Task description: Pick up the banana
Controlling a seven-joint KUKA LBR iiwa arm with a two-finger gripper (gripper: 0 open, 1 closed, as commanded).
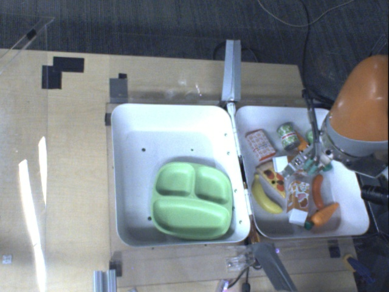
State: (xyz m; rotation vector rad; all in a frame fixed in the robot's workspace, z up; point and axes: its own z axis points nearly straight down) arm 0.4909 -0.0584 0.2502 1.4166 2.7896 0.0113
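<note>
One banana (266,198); one carrot (322,215); one green tray (193,201).

Pale wooden tabletop (73,181), glare streaks along its left side. Black L-shaped mark (59,70) near the far left corner. Two shallow white bins resting side by side: left bin (130,126) and right bin (358,224), touching along a shared edge, a grey metal post (231,72) rising at the far end of that seam.

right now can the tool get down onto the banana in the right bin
Probably yes, though it is tight. The banana lies at the right bin's left side with its top uncovered, but a pizza slice toy presses against it. The tool hangs over the clutter beside it.
</note>
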